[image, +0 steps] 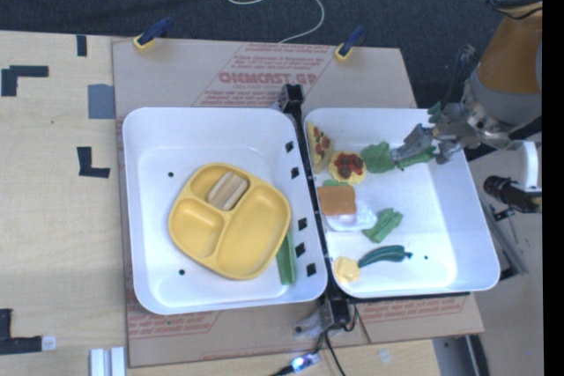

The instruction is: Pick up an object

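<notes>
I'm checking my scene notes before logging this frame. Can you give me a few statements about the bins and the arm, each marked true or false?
1. The yellow divided plate lies in the left bin. True.
2. The plate holds a tan food piece in one compartment. True.
3. The gripper hovers over the left bin. False: it is over the right bin, near its upper right part.
4. The green stick lies in the right bin. False: it lies in the left bin, beside the plate.
5. A toy burger sits in the right bin. True.
</notes>
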`<state>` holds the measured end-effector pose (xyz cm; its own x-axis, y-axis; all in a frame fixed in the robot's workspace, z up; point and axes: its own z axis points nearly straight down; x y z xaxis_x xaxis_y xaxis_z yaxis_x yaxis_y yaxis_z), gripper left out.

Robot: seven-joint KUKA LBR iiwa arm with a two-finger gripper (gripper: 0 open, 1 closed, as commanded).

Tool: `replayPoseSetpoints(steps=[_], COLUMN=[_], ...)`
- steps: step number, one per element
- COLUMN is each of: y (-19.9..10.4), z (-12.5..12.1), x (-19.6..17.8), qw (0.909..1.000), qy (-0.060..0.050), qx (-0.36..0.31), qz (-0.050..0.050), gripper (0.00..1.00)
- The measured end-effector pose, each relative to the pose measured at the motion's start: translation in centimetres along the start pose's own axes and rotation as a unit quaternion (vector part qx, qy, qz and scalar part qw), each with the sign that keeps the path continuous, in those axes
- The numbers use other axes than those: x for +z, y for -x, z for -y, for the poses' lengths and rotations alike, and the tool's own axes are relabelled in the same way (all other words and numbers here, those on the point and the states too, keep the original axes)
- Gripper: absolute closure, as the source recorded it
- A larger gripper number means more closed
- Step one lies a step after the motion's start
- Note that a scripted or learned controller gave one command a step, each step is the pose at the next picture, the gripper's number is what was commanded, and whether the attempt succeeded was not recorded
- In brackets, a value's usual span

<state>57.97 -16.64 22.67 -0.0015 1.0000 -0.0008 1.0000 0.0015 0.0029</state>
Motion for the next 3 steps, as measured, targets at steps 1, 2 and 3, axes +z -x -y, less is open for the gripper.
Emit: replayPoseSetpoints(steps=[1,2,3], y=[-3.5,-7.7,-8.4], z=[4.7,7.9,9.1], x=[-0.2,-0.9,-0.6], qw=[1.0000,1.0000,1.0000], qy=[-0.004,-0.004,-0.004], qx=[0.000,0.000,0.000], qz=[-0.001,-0.001,-0.001], gripper=[1.00,1.00,1.00])
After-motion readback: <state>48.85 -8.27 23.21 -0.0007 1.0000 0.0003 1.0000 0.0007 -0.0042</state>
